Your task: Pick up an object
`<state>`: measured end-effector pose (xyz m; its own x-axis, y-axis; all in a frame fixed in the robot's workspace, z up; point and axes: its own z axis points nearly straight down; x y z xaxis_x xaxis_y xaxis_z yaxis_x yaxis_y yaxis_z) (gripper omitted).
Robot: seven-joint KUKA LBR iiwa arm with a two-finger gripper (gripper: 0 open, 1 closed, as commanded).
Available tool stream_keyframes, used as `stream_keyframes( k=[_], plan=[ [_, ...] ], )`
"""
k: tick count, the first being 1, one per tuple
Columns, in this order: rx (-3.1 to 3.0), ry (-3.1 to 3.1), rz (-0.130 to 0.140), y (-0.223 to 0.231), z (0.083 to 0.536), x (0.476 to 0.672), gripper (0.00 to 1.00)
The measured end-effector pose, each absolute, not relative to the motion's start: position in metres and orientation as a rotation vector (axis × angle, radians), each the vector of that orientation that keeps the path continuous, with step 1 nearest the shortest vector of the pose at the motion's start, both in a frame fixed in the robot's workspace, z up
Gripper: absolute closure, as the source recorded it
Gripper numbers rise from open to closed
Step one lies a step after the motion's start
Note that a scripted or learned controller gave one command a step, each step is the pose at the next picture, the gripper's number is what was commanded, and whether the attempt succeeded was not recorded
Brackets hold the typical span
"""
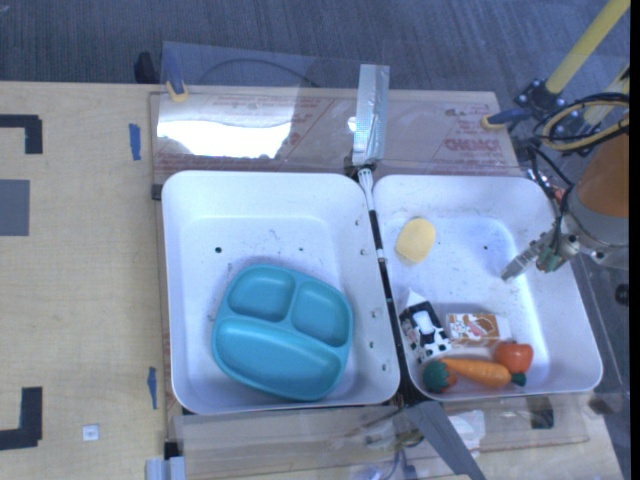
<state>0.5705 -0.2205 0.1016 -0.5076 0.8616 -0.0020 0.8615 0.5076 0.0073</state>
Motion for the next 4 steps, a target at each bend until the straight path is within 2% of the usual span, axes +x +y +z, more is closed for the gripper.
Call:
stream_keyframes(
  k=[1,2,3,4],
  plan=[
    [1.157,2.906,0.001,-0.211,0.203,0.616,1.00],
    [0.667,3.065,0.002,-0.144,0.230,0.559,1.00],
    [0.125,3.131,0.001,-0.147,0.206,0.617,1.00],
    [-0.195,3.123,-0.004,-0.197,0.251,0.628,1.00]
  ],
)
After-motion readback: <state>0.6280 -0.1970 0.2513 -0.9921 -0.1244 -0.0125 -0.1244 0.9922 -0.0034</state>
